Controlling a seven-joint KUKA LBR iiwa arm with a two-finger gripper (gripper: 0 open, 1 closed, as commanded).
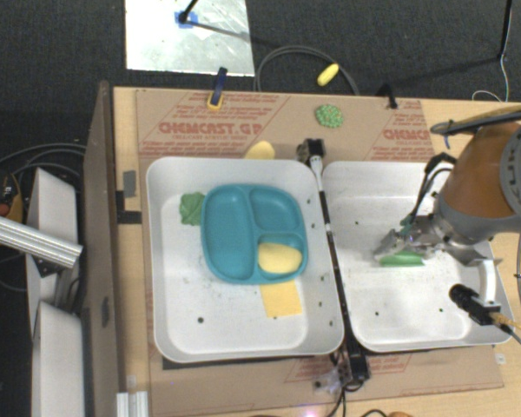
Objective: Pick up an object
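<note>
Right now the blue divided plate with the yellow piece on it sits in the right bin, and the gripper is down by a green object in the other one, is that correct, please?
Not quite: the camera view shows the blue divided plate, with the yellow piece on it, in the left bin. The gripper is down by the green object in the right bin.

Grey arm (504, 159) entering from right, orange band above wrist, bent down over right bin (365, 320), gripper (405, 248) low near bin's centre, fingertips at bin floor, pointing left
</note>
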